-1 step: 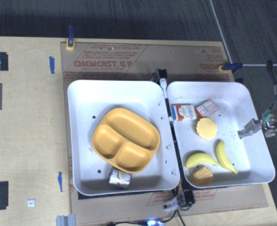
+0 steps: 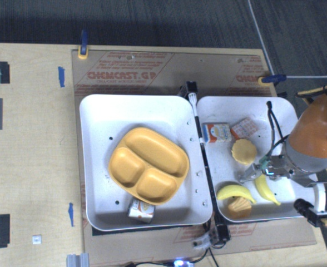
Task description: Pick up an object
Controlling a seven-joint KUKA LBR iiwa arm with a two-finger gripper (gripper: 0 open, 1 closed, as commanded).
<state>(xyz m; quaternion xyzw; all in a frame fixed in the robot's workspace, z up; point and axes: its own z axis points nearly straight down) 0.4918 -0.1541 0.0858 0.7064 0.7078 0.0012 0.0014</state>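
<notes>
The right bin [image 2: 283, 109] holds several small things. A small orange and white carton [image 2: 216, 132] and a red-patterned packet [image 2: 244, 128] lie at its back. A round pale yellow disc [image 2: 244, 151] sits in the middle. Near the front lie two bananas, one [image 2: 234, 191] curved and the other [image 2: 266, 188] slanting, plus a tan ridged piece [image 2: 240, 206]. My gripper [image 2: 256, 169] hangs low in this bin, just in front of the disc and above the slanting banana. I see nothing held in it.
The left bin [image 2: 97, 115] holds a yellow divided plate [image 2: 148, 164] and a small crumpled packet [image 2: 140, 211] at its front. A black divider [image 2: 199, 138] runs between the bins. The arm's orange band [image 2: 316, 132] overhangs the right bin's right side. A cable [image 2: 273, 128] loops above it.
</notes>
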